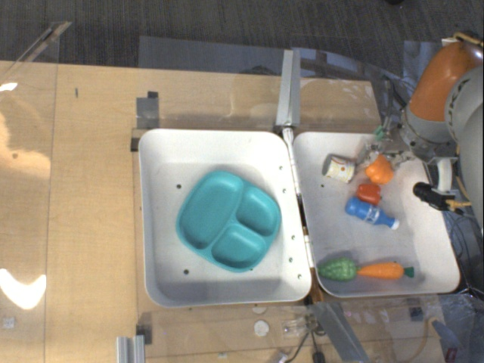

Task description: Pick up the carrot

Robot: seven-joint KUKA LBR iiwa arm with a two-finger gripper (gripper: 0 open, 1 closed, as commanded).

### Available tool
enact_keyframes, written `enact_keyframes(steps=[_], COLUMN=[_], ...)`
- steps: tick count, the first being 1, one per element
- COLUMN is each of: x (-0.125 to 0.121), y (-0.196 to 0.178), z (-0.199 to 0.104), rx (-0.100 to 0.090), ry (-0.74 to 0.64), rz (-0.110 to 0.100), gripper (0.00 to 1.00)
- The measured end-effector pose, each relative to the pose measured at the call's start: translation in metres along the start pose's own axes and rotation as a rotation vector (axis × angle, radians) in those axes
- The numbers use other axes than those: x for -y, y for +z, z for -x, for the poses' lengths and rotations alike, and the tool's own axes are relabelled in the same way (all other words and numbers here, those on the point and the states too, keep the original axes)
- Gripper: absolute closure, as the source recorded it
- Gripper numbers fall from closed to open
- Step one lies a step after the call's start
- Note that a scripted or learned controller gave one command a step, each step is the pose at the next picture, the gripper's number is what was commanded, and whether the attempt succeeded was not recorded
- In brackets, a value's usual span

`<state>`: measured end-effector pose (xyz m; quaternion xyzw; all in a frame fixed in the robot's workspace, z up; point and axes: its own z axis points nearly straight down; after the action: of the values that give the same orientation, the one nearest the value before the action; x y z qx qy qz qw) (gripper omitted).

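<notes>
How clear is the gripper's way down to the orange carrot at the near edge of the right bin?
Probably clear. The orange carrot lies flat by the right white bin's near wall, with only the green bumpy toy beside its tip. The gripper sits at the far end.

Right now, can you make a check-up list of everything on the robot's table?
Surface: wooden bench bearing two white bins; left bin holds a teal divided plate.
Job's things: carrot lies by the right bin's near edge, untouched.
Clutter: green vegetable by the carrot, blue bottle with red cap, orange fruit, small white cup.
Grippers: pincer at the right bin's far side, by the orange fruit, far from the carrot.
Cables: loose wires below the bins.
Surroundings: dark carpet.
</notes>
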<state>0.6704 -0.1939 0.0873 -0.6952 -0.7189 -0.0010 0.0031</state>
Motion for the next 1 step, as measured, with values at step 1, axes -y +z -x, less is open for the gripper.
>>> enact_keyframes(steps=[1], x=[-0.0023], y=[-0.0123], z=[-0.0019], rx=[0.004], ry=[-0.008], rz=[0.006], gripper=[1.0])
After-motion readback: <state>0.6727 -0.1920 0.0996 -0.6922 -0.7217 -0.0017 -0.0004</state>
